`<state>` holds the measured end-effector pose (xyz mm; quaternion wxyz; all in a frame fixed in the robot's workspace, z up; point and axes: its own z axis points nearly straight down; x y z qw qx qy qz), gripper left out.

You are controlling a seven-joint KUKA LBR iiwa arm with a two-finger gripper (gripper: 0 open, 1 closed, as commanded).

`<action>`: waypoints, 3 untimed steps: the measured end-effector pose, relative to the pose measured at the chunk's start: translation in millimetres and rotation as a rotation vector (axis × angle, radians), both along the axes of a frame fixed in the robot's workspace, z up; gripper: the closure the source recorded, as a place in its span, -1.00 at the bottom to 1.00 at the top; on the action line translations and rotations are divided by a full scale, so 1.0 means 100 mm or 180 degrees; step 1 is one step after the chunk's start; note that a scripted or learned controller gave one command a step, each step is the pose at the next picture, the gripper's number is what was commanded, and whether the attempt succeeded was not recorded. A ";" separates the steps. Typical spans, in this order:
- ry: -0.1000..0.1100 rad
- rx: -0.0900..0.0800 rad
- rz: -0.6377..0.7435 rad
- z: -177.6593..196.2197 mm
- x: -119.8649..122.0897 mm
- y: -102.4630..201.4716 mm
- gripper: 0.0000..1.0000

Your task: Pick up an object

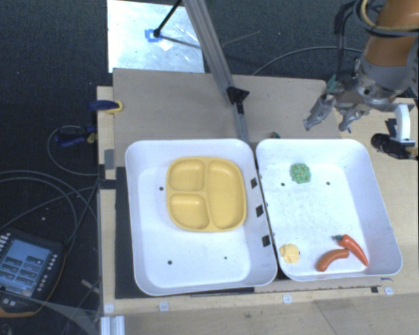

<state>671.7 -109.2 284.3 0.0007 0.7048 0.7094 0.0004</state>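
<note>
1. Grey arm with an orange band [391,16] reaching in from the upper right, above the far edge of the bench [177,108]
2. Two-finger claw [334,118] hanging just beyond the far rim of the right shallow white bin [378,196], fingers spread apart and grasping nothing
3. Small green bumpy ball [300,173] lying in the far part of the right bin, nearest of the objects to the claw yet apart from it
4. Red-orange chilli pepper with a dark stem [353,249] lying near the right bin's front right corner
5. Orange sausage-shaped piece [332,259] just beside the chilli pepper, on its left, close to the front rim
6. Small pale yellow lump [289,252] resting near the front left corner of the right bin
7. Yellow plastic plate with three compartments [205,193] lying flat in the left shallow white bin [147,255], toward its far half, nothing in its compartments
8. Handheld control pad with a lit screen [23,268] lying on the floor left of the bench, among cables
</note>
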 end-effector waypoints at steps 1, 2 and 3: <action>0.0001 -0.0002 0.0001 0.00 0.00 0.00 -1.00; 0.0013 -0.0001 0.0004 -0.55 0.10 0.00 -1.00; 0.0013 -0.0001 0.0001 -0.98 0.15 -0.02 -1.00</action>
